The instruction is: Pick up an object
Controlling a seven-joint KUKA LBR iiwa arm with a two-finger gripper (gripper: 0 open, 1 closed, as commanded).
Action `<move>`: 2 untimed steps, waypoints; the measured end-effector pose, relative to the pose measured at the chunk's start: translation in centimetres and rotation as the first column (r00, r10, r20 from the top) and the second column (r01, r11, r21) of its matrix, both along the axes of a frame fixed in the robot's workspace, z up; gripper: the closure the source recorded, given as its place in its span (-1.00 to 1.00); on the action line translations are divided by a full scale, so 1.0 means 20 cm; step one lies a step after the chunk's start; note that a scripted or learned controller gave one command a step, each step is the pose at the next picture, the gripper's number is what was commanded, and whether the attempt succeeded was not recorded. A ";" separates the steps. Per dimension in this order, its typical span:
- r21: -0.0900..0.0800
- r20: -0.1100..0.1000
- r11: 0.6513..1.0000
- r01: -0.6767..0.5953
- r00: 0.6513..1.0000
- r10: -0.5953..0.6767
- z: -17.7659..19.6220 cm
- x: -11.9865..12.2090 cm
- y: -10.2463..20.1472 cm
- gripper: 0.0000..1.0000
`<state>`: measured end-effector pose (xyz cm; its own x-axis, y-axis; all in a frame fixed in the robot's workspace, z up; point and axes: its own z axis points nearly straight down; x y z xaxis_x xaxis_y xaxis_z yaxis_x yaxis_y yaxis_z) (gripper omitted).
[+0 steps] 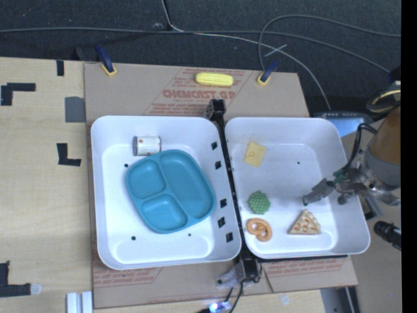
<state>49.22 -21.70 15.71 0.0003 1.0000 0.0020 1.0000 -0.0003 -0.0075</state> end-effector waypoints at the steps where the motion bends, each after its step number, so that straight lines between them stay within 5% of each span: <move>1: -0.001 0.002 1.000 -0.001 1.000 0.001 -0.22 -0.02 -0.01 -1.00; 2: -0.001 0.005 1.000 -0.002 1.000 0.002 -0.16 -0.01 -0.01 1.00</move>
